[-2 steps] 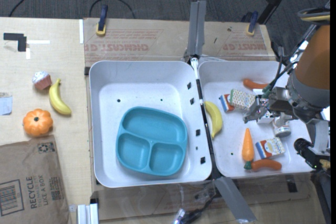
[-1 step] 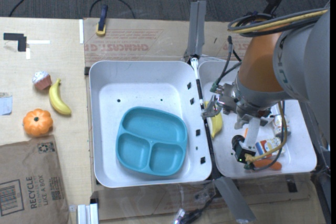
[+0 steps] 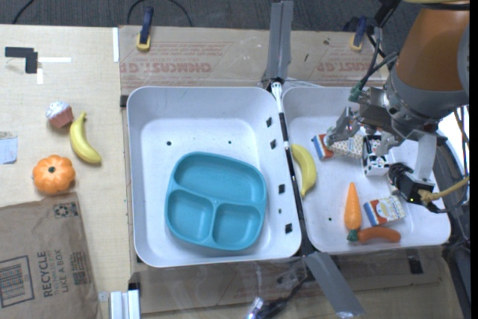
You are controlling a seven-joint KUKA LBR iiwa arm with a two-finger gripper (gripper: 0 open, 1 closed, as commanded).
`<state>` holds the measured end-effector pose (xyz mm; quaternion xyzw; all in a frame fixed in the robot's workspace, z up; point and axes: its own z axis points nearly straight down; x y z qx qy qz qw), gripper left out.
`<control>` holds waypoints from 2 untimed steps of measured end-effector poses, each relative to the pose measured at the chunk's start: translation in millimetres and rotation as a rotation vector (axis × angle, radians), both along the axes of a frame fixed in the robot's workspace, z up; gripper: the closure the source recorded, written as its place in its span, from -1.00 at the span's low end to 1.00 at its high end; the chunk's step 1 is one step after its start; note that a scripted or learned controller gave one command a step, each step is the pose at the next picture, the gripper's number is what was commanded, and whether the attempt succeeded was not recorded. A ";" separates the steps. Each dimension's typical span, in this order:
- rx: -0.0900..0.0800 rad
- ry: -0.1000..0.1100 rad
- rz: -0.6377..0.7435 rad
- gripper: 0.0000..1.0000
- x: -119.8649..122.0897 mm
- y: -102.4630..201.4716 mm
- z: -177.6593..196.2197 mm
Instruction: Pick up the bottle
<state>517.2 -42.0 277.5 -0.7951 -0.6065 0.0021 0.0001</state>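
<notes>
The bottle (image 3: 340, 148) lies on its side in the right bin (image 3: 328, 231), near the bin's back left. It has a speckled pale body and an orange-red end pointing left. My gripper (image 3: 352, 129) hangs directly over the bottle's right part and hides some of it. Whether it touches the bottle cannot be made out.
The right bin also holds a banana (image 3: 305, 168) against the left wall, a carrot (image 3: 352, 207), a red sausage (image 3: 377, 235) and a small orange-and-white carton (image 3: 385, 211). A blue divided plate (image 3: 216, 202) lies in the left bin (image 3: 149, 175). A banana, pumpkin and cupcake sit on the bench at left.
</notes>
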 end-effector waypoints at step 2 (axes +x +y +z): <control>0.002 0.000 0.072 -1.00 43.6 -42.5 -86.5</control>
